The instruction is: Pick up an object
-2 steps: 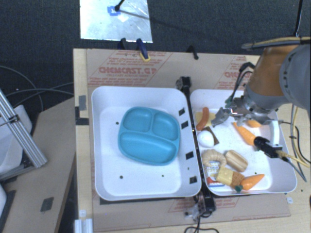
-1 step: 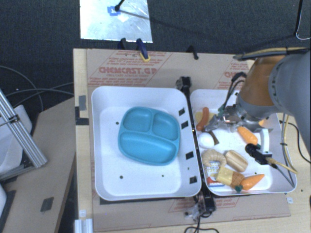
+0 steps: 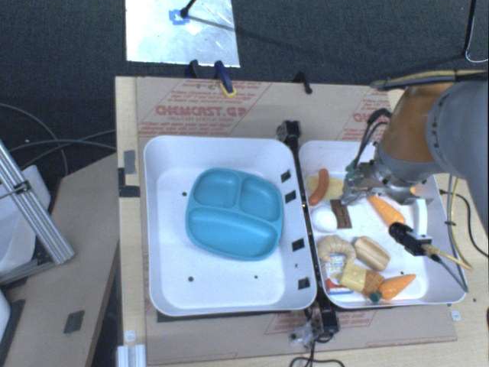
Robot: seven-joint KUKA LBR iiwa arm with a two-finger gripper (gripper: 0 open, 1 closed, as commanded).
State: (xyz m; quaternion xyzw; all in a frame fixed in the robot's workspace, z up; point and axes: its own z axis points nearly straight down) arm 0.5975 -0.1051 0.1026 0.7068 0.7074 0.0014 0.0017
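Note:
My gripper (image 3: 350,197) hangs low over the upper middle of the right bin (image 3: 443,277), the arm reaching in from the right. Just under its tip lies a dark brown flat bar (image 3: 343,215), with a white egg (image 3: 325,220) to that bar's left. An orange-red sausage (image 3: 318,186) lies left of the gripper, and an orange carrot (image 3: 386,209) lies to its right. I see nothing held between the fingers.
The near half of the right bin holds a pale croissant-like piece (image 3: 334,247), a bread roll (image 3: 372,252), a yellow cheese block (image 3: 351,275) and a second carrot (image 3: 396,285). A blue divided plate (image 3: 233,212) sits in the left bin (image 3: 168,281).

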